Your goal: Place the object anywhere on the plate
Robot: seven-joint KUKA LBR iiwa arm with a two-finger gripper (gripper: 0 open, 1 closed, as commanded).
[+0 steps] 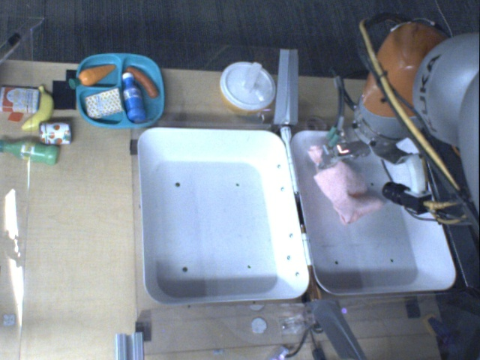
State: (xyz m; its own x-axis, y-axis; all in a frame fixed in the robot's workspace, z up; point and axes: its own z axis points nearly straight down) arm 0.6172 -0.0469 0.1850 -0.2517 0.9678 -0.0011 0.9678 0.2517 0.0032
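Note:
A pink, soft-looking object (346,191) lies in the back half of the right white bin (390,272). My gripper (341,148) hangs over the object's back end, near the bin's back-left corner, and seems to touch it or sit just above it. The grey arm with its orange band (401,51) reaches in from the right. A blue divided plate (155,88) sits on the bench at the back left, beyond the left bin, far from the gripper. It carries toy food and a small blue bottle.
The left white bin (210,216) lies between the plate and the right bin. A round white lidded cup (247,87) and a metal post (286,88) stand behind the bins. A banana (41,109), a can (55,133) and a green bottle (30,151) lie at the far left.

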